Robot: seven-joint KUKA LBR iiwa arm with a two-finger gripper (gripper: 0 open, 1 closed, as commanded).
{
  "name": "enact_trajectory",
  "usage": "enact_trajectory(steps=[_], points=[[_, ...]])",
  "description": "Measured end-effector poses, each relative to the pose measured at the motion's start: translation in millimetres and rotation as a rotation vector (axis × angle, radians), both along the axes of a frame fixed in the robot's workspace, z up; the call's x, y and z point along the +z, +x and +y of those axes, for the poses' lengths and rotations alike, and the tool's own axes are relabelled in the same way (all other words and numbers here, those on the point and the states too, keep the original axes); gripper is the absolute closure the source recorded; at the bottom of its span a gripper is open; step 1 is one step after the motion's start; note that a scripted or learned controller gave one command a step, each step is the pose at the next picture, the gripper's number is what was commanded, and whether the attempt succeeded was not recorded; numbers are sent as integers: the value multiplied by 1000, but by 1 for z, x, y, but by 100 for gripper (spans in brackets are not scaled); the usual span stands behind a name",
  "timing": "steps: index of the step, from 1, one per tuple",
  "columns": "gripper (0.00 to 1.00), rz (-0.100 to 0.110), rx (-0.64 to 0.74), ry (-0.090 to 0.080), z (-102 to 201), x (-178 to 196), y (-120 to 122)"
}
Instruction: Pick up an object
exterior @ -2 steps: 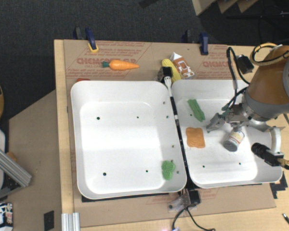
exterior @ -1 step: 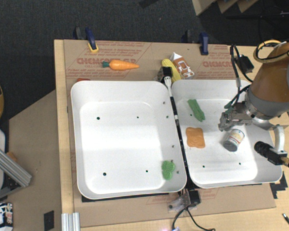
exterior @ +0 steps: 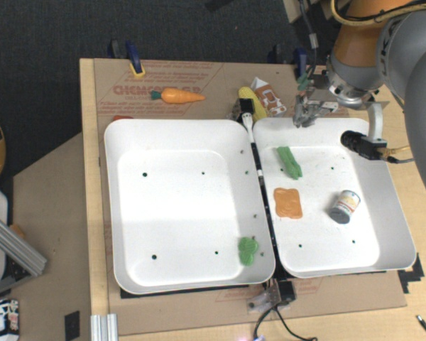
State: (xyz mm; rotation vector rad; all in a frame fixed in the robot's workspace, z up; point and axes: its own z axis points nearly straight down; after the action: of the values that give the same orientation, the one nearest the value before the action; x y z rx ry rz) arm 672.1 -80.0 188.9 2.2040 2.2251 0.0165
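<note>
My gripper (exterior: 306, 114) hangs over the back edge of the right bin (exterior: 383, 251), near its back left corner, with nothing seen between its fingers. In that bin lie a long green vegetable (exterior: 290, 161), an orange flat piece (exterior: 288, 204) and a small tin can (exterior: 345, 207) on its side. The green vegetable is just in front of the gripper and a little to its left. A small green leafy piece (exterior: 248, 250) rests in the front right corner of the left bin (exterior: 128, 190).
Behind the bins on the cardboard lie a toy carrot (exterior: 179, 96), a yellow piece (exterior: 251, 99) and a red-and-white packet (exterior: 271, 99). A black dish brush (exterior: 246, 112) rests by the divide between the bins. A black cable fitting (exterior: 362, 145) overhangs the right bin's back right.
</note>
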Motion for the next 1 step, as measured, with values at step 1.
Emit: enact_trajectory(steps=[1], points=[[100,0,6,6,131,97,-4]])
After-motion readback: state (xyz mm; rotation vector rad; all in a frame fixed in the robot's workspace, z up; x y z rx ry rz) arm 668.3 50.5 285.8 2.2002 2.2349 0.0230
